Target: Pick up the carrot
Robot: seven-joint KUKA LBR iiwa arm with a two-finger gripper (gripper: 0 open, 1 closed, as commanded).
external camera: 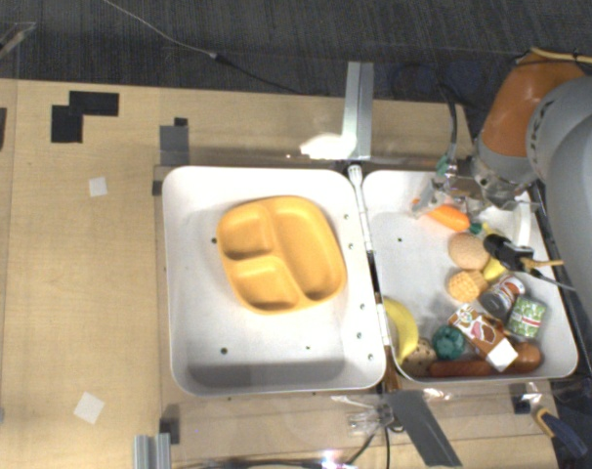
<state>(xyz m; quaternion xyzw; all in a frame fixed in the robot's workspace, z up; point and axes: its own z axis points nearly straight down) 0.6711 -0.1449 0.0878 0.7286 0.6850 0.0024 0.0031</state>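
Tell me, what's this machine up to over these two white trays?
A grey robot arm reaches in from the right over the right-hand bin, which is crowded with toy food. Its gripper sits at the bin's far edge, right above a small orange carrot, the thing it is meant to pick up. The carrot looks to be lying on the bin floor, not lifted. The left bin holds a yellow divided plate.

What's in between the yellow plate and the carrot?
Bare white floor of the left bin, the two bins' rims, then bare floor of the right bin, between yellow plate and carrot, in the camera view.
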